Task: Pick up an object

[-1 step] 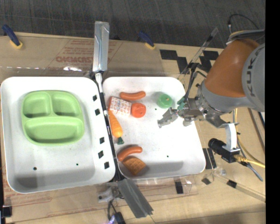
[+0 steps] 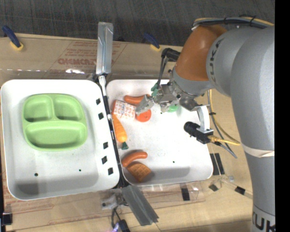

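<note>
My gripper point(image 2: 152, 102) hangs over the upper middle of the right bin point(image 2: 183, 149). It is just above and right of a small red round piece point(image 2: 143, 116) and right beside an orange-brown sausage point(image 2: 132, 99). A red-and-white packet point(image 2: 123, 110) lies left of the red piece, with a carrot point(image 2: 119, 130) below it along the bin's left wall. A second sausage point(image 2: 134, 156) and a brown bread-like piece point(image 2: 139, 171) lie at the bin's lower left. Nothing is visibly held.
The left bin point(image 2: 19, 173) holds a green divided plate point(image 2: 53, 121). A grey divider bar point(image 2: 104, 47) stands between the bins at the back. The arm's orange band and grey body cover the right bin's upper right corner.
</note>
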Tool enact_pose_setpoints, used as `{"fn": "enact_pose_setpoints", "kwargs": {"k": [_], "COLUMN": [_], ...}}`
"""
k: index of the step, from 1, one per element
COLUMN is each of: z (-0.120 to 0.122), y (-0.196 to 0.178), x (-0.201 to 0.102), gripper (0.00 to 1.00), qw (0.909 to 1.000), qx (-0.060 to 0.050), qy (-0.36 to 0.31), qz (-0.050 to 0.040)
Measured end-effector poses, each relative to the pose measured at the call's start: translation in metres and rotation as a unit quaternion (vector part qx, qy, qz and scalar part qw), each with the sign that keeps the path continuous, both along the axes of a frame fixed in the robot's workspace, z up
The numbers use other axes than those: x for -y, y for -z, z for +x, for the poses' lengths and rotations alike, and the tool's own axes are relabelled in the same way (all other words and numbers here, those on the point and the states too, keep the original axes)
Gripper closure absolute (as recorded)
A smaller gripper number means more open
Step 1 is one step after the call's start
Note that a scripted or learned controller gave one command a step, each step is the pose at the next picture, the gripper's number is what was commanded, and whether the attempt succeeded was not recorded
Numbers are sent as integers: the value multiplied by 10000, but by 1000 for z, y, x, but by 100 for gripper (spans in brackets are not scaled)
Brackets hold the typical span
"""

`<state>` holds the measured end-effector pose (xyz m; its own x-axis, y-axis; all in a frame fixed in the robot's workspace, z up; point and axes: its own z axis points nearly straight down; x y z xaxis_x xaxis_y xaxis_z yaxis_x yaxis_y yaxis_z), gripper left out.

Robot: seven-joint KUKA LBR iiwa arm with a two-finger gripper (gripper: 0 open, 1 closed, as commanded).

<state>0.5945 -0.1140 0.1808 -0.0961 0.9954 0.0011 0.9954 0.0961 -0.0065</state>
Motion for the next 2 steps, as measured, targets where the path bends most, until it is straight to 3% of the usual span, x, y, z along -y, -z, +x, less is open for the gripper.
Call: {"fn": "enact_pose_setpoints", "kwargs": {"k": [1,2], "z": [8,63], "y": [91,91], "x": [30,18], "gripper": [0,0], "qw": [9971,9982], "qx": [22,18], "qy": [-763,-601], "qz": [1,0]}}
